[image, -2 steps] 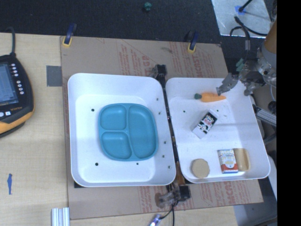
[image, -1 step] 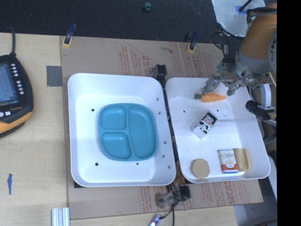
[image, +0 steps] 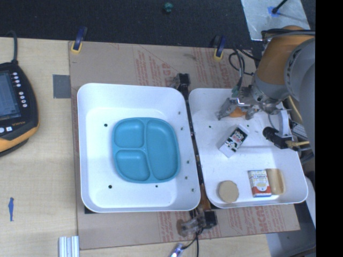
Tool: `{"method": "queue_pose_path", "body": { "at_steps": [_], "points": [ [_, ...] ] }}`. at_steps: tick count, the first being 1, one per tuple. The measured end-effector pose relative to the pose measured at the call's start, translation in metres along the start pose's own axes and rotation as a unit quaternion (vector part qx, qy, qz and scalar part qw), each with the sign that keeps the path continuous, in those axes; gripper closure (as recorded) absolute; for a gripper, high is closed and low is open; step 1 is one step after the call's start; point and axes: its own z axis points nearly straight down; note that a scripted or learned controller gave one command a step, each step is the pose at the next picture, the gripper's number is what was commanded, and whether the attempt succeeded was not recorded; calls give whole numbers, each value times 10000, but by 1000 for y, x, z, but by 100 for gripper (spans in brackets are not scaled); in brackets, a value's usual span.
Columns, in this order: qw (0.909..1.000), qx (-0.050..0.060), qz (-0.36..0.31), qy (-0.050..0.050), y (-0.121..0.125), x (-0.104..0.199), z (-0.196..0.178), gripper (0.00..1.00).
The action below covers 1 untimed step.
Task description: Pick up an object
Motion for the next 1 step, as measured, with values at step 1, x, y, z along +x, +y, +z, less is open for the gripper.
{"method": "queue_pose_path", "body": {
  "at_steps": [1],
  "points": [
    [10000,-10,9,-3,-60,4,0,0]
  ]
}}
